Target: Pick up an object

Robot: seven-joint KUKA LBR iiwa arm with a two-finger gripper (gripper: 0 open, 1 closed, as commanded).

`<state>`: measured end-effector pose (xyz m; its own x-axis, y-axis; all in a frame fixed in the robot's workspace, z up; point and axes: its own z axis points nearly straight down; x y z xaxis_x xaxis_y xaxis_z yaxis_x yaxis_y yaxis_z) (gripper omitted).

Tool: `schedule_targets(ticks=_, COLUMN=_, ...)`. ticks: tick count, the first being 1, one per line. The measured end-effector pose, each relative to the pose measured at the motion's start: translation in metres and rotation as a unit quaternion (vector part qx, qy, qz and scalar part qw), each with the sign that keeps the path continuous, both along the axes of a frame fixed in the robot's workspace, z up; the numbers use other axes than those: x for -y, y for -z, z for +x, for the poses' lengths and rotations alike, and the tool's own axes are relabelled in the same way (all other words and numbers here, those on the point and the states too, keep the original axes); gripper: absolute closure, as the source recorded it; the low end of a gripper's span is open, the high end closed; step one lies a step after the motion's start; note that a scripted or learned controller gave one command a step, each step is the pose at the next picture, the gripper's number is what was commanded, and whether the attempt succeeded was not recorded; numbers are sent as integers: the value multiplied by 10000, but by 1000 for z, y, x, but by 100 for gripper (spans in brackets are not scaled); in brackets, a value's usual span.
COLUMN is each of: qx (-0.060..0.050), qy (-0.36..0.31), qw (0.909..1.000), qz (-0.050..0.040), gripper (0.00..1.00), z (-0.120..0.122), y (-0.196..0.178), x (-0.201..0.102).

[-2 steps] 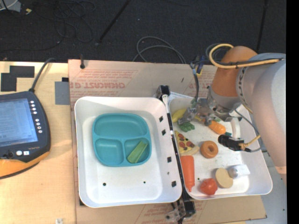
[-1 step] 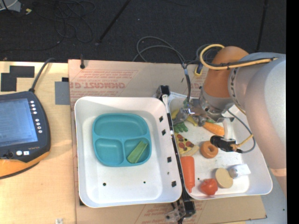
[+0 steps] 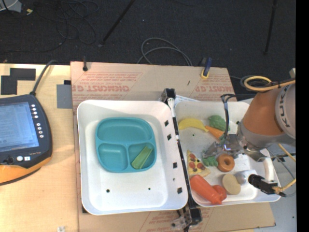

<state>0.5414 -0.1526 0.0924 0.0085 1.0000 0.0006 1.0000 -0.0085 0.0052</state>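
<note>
Claw (image 3: 215,150) sits low in right bin (image 3: 241,111), just left of donut (image 3: 225,163), apparently lining up a pick; can't tell its state. Pizza (image 3: 194,164) left of donut, banana (image 3: 192,124) up-left.

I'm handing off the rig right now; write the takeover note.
Tool: low in the right bin, beside the donut; nothing seen held.
Right bin: banana, carrot, green piece, pizza slice, red piece, beige piece.
Left bin: teal divided plate with a green slice in its lower right compartment.
Done: approach. Left: grasp and lift an object.
</note>
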Motion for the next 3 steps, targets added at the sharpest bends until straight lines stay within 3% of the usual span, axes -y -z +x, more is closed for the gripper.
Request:
schedule_targets(ticks=1, qx=17, qy=-21, qw=10000, qz=-11, gripper=0, z=-65, y=1, x=-39)
schedule_targets(ticks=2, qx=15, qy=-13, qw=10000, qz=5, gripper=100, z=-62, y=-10, x=-39)
schedule_targets(ticks=3, qx=3, qy=-11, qw=10000, qz=1, gripper=0, z=-63, y=-9, x=-38)
